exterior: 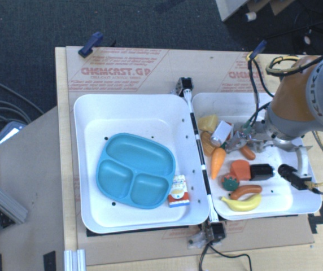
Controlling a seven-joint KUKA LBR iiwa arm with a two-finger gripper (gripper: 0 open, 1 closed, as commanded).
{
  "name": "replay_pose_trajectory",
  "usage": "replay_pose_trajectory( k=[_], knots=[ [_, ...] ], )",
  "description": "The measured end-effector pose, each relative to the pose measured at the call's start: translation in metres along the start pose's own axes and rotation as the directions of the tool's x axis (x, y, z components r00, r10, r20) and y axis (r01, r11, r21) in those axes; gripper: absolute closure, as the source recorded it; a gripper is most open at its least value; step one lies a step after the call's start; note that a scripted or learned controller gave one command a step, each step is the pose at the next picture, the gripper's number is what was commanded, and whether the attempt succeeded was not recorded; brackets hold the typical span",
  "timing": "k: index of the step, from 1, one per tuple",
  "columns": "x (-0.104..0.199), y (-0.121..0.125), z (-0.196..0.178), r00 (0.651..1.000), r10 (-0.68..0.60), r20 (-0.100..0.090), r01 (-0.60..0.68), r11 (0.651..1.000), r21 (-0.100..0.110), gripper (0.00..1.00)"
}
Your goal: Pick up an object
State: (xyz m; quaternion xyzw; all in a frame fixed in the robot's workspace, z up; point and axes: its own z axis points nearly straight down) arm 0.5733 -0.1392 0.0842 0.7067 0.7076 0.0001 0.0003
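Observation:
My gripper (242, 139) hangs low over the upper middle of the right bin (274, 206), at the end of the grey arm with its orange band (290, 97). Right below it lies a small orange-red piece (247, 152). An orange carrot (217, 161) lies just to its left. A yellow wedge (208, 123) and a white-grey card (222, 131) sit up-left of it. Lower in the bin are a red-orange block (240, 169), a black piece (261, 171), a red and green fruit (230, 182), a sausage (245, 192) and a banana (241, 204).
The left bin (88, 151) holds a blue divided plate (135, 170) and a small carton (178, 190) at its lower right. A black divider rail (198, 145) runs between the bins. Cables (257, 78) hang near the arm at the right bin's back edge.

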Motion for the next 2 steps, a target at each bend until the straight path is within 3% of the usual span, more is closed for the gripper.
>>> replay_pose_trajectory(
  k=[1, 2],
  knots=[
    [0.000, 0.000, -0.010, 1.000, 0.001, 0.001, -0.001, 1.000, -0.002, 1.00],
    [0.091, -0.025, -0.100, 1.000, 0.001, -0.001, -0.001, 1.000, 0.001, 1.00]
  ],
)
